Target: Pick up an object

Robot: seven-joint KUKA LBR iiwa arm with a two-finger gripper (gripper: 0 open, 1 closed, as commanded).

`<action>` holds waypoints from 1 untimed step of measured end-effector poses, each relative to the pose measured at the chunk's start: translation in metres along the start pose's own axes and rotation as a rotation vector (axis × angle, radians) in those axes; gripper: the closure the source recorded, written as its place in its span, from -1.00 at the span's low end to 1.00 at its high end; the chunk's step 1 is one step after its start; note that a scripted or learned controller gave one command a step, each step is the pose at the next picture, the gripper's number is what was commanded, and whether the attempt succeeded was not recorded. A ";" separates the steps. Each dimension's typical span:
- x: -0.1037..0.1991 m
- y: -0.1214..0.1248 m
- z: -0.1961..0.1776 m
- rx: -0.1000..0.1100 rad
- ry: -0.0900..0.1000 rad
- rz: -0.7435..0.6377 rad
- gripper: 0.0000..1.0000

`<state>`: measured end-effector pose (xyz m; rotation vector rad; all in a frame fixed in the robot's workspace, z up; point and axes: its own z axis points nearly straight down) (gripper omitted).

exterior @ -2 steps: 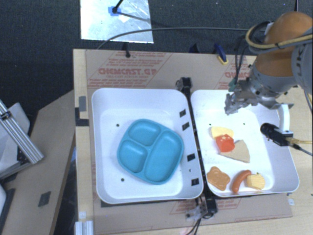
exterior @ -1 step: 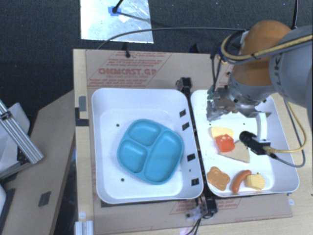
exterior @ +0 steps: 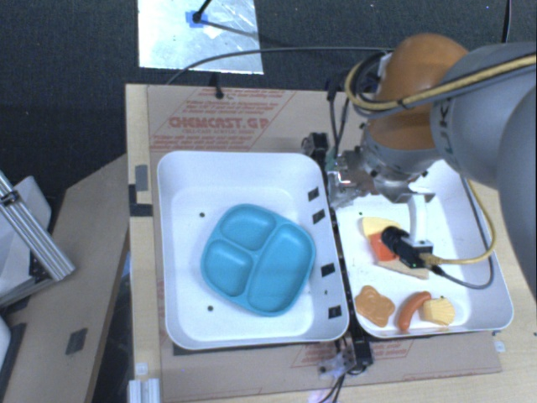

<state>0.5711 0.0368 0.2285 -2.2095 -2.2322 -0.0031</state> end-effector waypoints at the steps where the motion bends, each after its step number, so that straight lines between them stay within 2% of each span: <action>1: 0.047 -0.017 -0.007 0.001 0.000 0.000 1.00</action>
